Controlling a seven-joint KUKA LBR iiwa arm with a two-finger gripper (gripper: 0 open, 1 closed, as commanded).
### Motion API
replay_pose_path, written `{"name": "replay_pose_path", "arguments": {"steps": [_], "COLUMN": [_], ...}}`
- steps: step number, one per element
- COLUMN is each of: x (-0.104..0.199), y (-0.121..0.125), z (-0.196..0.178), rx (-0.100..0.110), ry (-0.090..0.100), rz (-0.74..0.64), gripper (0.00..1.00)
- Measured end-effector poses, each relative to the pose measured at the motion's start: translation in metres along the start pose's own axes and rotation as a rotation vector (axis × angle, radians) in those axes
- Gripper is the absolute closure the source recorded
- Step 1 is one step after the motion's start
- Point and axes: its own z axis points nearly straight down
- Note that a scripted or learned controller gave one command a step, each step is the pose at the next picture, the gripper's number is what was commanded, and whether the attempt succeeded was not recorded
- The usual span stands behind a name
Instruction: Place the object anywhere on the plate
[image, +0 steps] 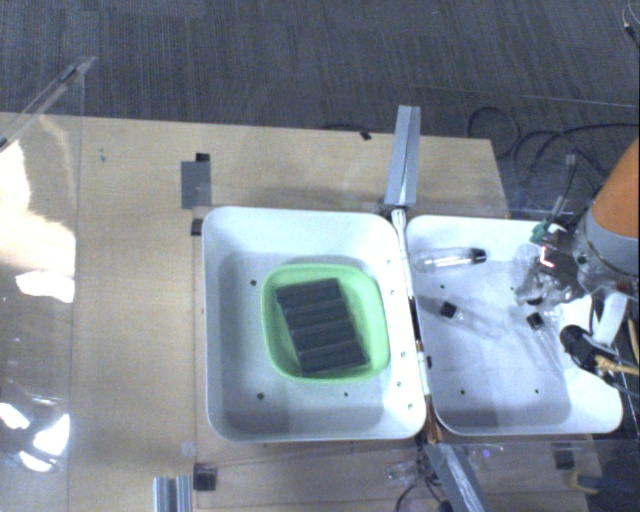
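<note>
Green plate (272, 330) bears a dark ribbed block (320, 326); clear tube (450, 259) lies apart.

Grey arm (608, 240) with orange band (black cables (585, 350) below).

Even, fairly bright light falls from above. Strong white glare washes out the left part of the bench (40, 270), with mirror-like patches. The white bins (225, 400) look slightly bluish, with soft shadows along their inner walls. The whole view is a little soft and grainy.
</note>
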Motion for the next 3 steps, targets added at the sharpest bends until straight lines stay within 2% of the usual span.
{"name": "replay_pose_path", "arguments": {"steps": [1,2,3], "x": [0.027,0.15,0.149], "y": [-0.041,-0.095,-0.095], "z": [0.034,0.033,0.032], "rx": [0.001,0.002,0.002], "ry": [0.001,0.002,0.002], "rz": [-0.278,-0.552,-0.551], "gripper": [1.0,1.0,0.0]}}
